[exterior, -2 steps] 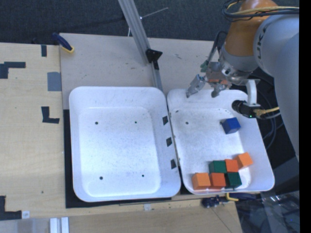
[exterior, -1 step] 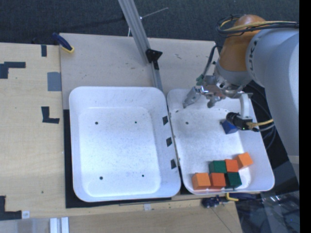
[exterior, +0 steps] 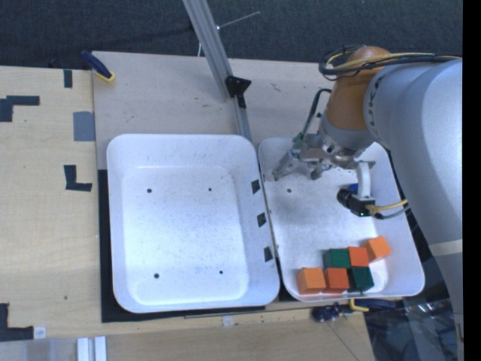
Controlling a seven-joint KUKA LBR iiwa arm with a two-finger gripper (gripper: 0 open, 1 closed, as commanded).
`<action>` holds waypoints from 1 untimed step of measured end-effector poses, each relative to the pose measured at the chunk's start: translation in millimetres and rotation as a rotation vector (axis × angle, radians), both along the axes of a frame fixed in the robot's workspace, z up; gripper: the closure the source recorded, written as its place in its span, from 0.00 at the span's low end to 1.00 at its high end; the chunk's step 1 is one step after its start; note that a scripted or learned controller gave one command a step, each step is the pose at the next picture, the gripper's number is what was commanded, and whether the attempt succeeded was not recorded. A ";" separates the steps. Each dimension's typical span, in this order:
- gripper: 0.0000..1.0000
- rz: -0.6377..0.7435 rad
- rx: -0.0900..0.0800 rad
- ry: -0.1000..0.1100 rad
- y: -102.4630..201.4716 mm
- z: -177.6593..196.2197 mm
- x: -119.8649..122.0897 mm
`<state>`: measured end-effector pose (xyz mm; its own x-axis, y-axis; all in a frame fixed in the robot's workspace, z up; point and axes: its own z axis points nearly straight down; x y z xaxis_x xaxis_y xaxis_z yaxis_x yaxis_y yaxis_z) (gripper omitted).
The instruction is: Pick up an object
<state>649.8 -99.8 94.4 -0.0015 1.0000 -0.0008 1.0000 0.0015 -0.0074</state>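
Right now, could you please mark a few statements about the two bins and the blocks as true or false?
1. The blocks lie in the left bin. False: they lie in the right bin.
2. The blocks are orange and green. True.
3. The pincer holds an orange block. False: it hovers at the right bin's far end, away from the blocks clustered at the near end.
4. The two bins sit side by side. True.
5. The left bin is black. False: it is white.
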 end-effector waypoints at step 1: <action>1.00 0.002 0.001 -0.005 1.1 13.8 1.8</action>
<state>651.7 -98.7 108.2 -0.0035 1.0000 0.0000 1.0000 0.0035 -0.0022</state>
